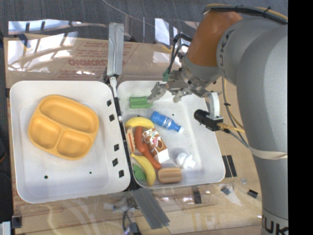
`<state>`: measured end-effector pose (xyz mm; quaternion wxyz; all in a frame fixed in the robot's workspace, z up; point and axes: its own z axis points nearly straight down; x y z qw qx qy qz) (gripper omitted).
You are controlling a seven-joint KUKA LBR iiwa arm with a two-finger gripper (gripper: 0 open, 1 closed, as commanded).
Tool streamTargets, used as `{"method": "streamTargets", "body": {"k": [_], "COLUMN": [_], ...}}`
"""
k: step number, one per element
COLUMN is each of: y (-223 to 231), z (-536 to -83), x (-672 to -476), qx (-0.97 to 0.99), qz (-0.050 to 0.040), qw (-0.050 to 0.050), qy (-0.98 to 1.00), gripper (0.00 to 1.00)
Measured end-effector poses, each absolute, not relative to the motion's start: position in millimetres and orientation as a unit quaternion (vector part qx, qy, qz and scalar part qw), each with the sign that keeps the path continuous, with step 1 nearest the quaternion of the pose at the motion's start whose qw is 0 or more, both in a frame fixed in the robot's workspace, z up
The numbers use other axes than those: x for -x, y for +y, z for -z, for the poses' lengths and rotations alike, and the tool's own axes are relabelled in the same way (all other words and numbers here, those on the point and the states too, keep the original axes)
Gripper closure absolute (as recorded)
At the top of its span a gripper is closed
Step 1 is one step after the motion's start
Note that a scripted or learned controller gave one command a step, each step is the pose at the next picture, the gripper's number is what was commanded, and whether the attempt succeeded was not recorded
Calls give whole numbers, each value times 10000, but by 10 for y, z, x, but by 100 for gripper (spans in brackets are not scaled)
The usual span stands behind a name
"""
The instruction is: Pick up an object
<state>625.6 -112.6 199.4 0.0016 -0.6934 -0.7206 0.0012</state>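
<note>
Presently the pincer [166, 93], spread open and empty, is poised just beside the green block [138, 102], which could be nudged aside.

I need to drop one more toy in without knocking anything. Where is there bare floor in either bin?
Left bin: bare below and right of the yellow tray. Right bin: bare along the right wall, beside the blue bottle. Crowded along its left wall, from the bananas to the brown block.
</note>
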Motion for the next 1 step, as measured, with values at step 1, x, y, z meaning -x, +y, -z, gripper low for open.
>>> {"method": "streamTargets", "body": {"k": [1], "y": [-1278], "z": [-1070], "x": [-5890], "qx": [6650], "qz": [18], "qw": [-33], "qy": [-7469], "gripper": [0]}}
